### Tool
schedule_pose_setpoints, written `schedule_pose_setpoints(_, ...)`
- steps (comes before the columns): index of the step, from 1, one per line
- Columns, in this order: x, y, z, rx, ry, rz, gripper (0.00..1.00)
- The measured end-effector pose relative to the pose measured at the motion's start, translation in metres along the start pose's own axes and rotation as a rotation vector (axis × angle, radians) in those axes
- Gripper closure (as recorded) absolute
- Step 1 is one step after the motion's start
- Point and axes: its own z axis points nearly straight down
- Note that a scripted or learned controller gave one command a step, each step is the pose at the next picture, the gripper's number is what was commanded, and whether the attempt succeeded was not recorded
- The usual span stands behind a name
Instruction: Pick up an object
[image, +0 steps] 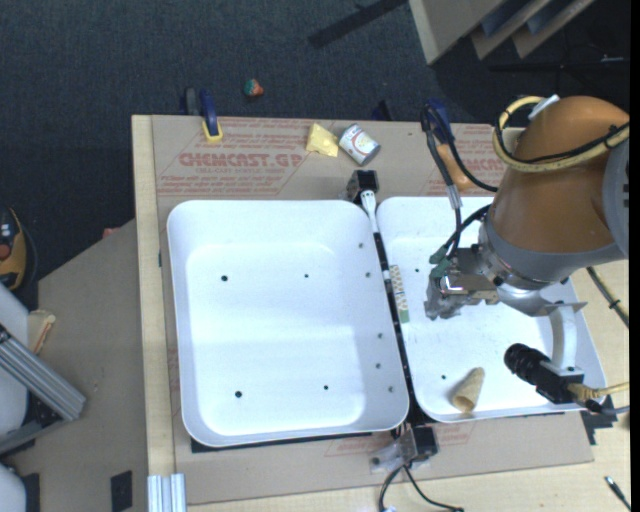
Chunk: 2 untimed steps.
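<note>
A tan, cone-shaped object (467, 388) lies near the front edge of the right bin (520, 340). My gripper (441, 302) hangs over the left part of that bin, close to the wall it shares with the left bin (280, 310). It is behind the cone and apart from it, with nothing seen in its grasp. The grey and orange arm covers the bin's back right part.
On the cardboard behind the bins lie a yellow scrap (321, 140) and a small white and grey piece (359, 146). Blue clamps (209, 112) grip the bench's back edge. A small black fitting (363, 185) sits at the back, between the two bins.
</note>
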Motion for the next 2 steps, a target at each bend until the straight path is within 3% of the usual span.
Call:
schedule_pose_setpoints(1, 0.033, 0.005, -0.113, -0.031, -0.002, 0.002, 1.0)
schedule_pose_setpoints(2, 0.052, 0.028, -0.141, -0.024, -0.003, 0.005, 1.0)
